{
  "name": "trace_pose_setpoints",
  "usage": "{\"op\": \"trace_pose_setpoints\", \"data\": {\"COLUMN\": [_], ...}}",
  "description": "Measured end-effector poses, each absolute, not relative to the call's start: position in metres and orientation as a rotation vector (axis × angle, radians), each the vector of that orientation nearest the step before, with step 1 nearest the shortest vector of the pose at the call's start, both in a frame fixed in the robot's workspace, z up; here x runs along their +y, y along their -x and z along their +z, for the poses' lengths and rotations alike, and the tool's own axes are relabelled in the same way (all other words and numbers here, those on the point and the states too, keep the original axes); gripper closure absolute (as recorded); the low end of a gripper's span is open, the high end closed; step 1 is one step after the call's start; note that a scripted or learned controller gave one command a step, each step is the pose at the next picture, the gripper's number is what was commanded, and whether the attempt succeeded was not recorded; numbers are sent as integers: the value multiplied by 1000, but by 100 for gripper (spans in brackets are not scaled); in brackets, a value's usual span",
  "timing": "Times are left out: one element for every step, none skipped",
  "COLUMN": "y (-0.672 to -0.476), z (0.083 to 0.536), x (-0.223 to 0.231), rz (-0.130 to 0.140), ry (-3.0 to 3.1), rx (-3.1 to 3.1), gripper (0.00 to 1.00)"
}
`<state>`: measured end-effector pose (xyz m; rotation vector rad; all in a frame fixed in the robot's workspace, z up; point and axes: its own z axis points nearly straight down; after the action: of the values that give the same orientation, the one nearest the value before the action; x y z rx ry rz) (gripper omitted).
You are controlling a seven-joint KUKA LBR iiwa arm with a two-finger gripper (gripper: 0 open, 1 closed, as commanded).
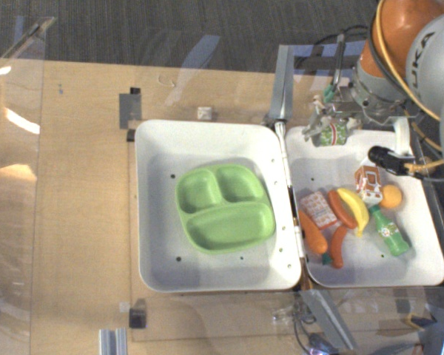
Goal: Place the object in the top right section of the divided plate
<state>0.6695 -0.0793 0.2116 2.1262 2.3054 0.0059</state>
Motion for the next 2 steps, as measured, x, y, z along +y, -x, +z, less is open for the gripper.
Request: {"op": "trace_pose_setpoints", "data": {"y": [-626,-618], "z": [189,190], "x": [5,60], "rz": [6,6], "ry": [-2081,-1853], "rx": [2349,2532], "gripper": [100,100]}}
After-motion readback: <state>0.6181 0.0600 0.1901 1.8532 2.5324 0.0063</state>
